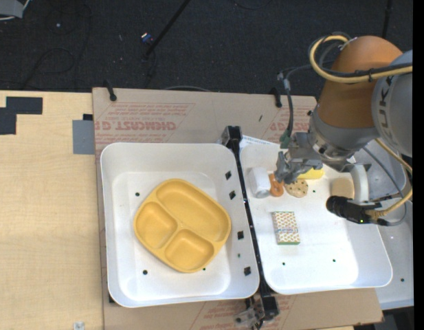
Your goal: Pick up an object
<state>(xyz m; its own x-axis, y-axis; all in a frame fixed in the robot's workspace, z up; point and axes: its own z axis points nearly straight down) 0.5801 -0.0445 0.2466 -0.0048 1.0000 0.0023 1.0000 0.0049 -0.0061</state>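
Observation:
My gripper (pixel 288 175) hangs low over the back left part of the right bin (pixel 335 270). Just beneath and beside it lie a small orange piece (pixel 275 185), a tan round perforated disc (pixel 298 188) and a white cylinder (pixel 258 181). A yellow object (pixel 314 174) peeks out behind the gripper, partly hidden by it. A small patterned box (pixel 286 227) lies flat in the middle of the right bin, in front of the gripper. I see nothing lifted off the bin floor.
A yellow divided plate (pixel 182 224) fills the middle of the left bin (pixel 122 184). A pale block (pixel 343 186) rests at the right bin's right side, near the arm. A black divider (pixel 243 212) separates the bins.

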